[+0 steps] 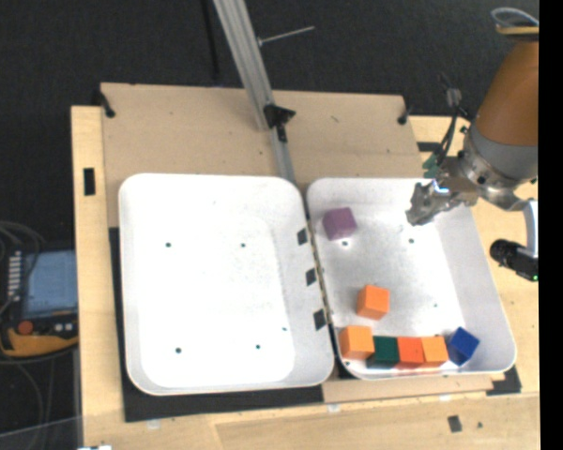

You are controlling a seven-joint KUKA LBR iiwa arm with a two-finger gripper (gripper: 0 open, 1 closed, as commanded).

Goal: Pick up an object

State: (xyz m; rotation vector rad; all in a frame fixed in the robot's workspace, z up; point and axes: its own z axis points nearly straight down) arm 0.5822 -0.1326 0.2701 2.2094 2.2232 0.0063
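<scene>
The right bin (469, 251) holds a purple block (339, 222) near its far left corner and an orange block (373, 301) in its middle. Along its near wall lie an orange block (357, 341), a green block (386, 351), two more orange blocks (411, 350) and a blue block (463, 344). My gripper (422, 209) hangs over the far right part of this bin, well to the right of the purple block. Nothing shows between its fingers.
The left bin (131, 251) sits beside the right one, joined by dark clips along the shared wall. A slanted metal rail (253, 64) rises from behind the bins. Cables and a blue device (47, 284) lie off the bench's left side.
</scene>
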